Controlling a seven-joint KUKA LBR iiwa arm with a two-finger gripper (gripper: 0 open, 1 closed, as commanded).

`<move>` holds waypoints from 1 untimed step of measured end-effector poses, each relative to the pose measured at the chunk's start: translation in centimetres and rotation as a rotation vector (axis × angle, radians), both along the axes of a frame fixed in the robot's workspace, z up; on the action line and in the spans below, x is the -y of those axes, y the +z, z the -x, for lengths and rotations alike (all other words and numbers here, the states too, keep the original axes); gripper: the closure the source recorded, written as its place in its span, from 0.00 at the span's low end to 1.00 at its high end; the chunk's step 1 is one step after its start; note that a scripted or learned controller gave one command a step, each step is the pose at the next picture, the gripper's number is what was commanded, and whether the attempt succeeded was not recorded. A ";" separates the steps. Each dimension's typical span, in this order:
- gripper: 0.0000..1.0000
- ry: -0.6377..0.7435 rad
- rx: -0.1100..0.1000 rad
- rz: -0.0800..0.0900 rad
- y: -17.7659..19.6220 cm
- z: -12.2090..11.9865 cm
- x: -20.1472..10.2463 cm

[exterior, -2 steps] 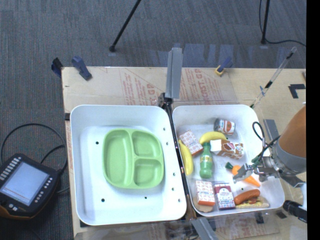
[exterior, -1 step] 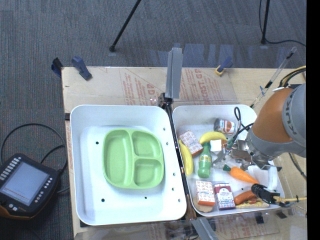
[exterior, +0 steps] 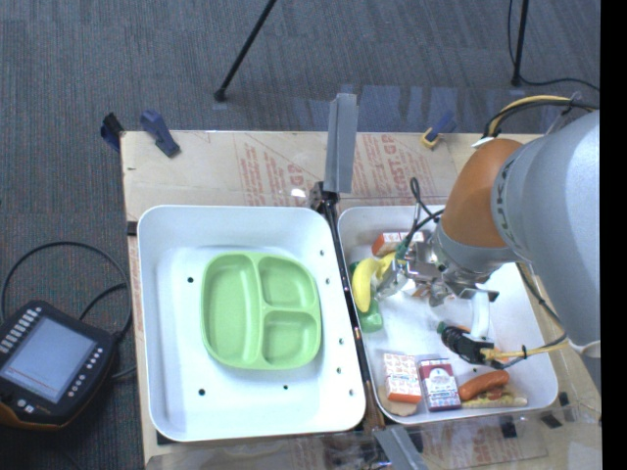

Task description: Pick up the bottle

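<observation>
The grey arm (exterior: pixel 549 213) leans down into the right bin (exterior: pixel 534 306). Its pincer (exterior: pixel 407 270) hangs low over the left half of that bin, near the wall between the two bins. I cannot tell if the pincer is spread or pressed together, because its tip looks like a jumble of metal from where I stand. My best guess for the bottle (exterior: pixel 371 318) is the small green thing by that wall, just below the yellow banana (exterior: pixel 362 282) and touching it. If that is right, the bottle lies a little to the left of the pincer and nearer the front of the desk (exterior: pixel 225 164), so it is only a short way off. The bottle is too small for me to say which way its long side runs. The banana sits so close that the pincer could bump it first
</observation>
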State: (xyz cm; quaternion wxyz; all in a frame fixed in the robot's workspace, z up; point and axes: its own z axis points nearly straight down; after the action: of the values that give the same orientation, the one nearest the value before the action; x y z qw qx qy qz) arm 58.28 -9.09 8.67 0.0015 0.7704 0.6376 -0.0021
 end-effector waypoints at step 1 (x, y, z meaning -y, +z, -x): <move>0.00 0.043 -0.006 -0.008 -0.2 6.5 4.1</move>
State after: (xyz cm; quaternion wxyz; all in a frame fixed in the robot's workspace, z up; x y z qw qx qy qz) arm 51.77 -13.23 8.50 -0.0033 0.7565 0.6539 -0.0019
